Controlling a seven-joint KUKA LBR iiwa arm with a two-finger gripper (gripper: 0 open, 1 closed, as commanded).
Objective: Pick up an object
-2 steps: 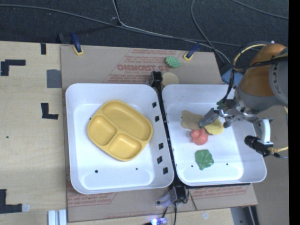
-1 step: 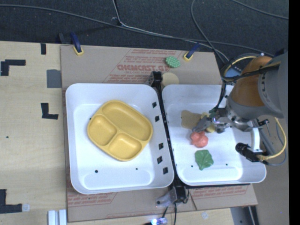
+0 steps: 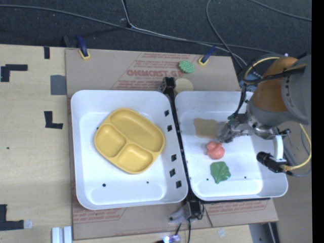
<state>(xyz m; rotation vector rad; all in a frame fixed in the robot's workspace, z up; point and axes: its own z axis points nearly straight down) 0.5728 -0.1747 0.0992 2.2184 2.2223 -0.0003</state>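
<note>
In the right bin point(image 3: 253, 186) lie a small red-orange object point(image 3: 215, 150), a green leafy object point(image 3: 220, 172) below it, and a flat tan piece point(image 3: 205, 127) above it. My gripper point(image 3: 227, 134) hangs low over the right bin, just to the right of the tan piece and up-right of the red object. Nothing is seen held by it.
The left bin point(image 3: 86, 186) holds a yellow divided plate point(image 3: 129, 140). A green dotted object point(image 3: 186, 66) lies on the cardboard behind the bins. Black clips line the divider point(image 3: 174, 135) between the bins. Cables run across the dark floor at the top.
</note>
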